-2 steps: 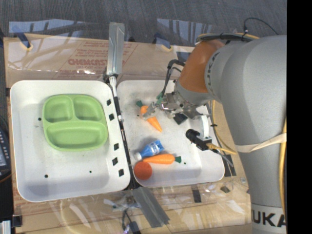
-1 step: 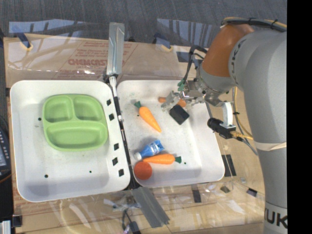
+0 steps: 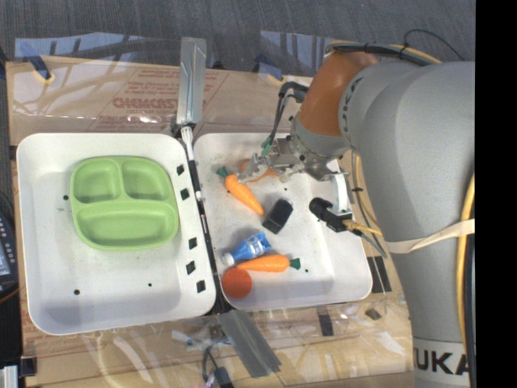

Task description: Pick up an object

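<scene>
Two shallow white bins are seen side by side, parted by a grey divider rail [image 3: 192, 176]; the rail is taken as landmark. Right of the rail, in the right bin [image 3: 343, 277], several objects are noted: an orange toy carrot [image 3: 243, 195] with a green top, lying slantwise near the rail at mid-bin; a small black block [image 3: 278, 215] just right of that carrot; a blue-and-white tube [image 3: 247, 249] nearer the front; a second carrot [image 3: 266, 263] lying flat and touching the tube; and an orange ball [image 3: 237, 282] in the front corner against the rail. The gripper [image 3: 271, 162] is seen low over the bin's far part, just beyond the first carrot's green end; whether the jaws are apart or closed cannot be told, and nothing is seen held. Left of the rail, the left bin [image 3: 48, 297] holds a green three-compartment plate [image 3: 124, 200], with bare floor along its front. In the right bin, bare floor lies along the right wall.
</scene>
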`<state>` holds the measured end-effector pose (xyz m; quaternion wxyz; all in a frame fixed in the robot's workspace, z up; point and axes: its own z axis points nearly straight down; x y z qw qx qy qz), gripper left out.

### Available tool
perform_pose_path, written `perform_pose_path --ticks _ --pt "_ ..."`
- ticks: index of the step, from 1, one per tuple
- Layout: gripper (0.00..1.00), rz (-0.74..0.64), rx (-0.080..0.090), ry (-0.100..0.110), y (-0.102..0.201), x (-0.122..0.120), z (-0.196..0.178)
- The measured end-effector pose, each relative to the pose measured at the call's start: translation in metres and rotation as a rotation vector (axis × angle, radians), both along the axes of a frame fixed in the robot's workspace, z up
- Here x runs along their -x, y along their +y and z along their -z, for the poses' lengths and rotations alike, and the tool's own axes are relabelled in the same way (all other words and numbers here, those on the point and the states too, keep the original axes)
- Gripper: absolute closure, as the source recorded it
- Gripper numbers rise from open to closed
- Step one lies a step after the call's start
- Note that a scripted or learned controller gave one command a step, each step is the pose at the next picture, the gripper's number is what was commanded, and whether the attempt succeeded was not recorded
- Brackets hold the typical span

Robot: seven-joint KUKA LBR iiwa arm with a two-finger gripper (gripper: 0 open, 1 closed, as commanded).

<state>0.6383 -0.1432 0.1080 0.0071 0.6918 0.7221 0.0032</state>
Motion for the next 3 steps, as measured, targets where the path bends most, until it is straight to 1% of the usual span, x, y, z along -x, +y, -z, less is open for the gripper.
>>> perform_pose_path --ticks 1,2,3 --pt "0.00 0.032 -0.006 0.020 0.042 0.033 0.019" --pt "1.00 0.028 -0.007 0.028 0.042 0.034 0.014" --pt "1.00 -0.010 -0.007 0.045 0.060 -0.013 -0.077"
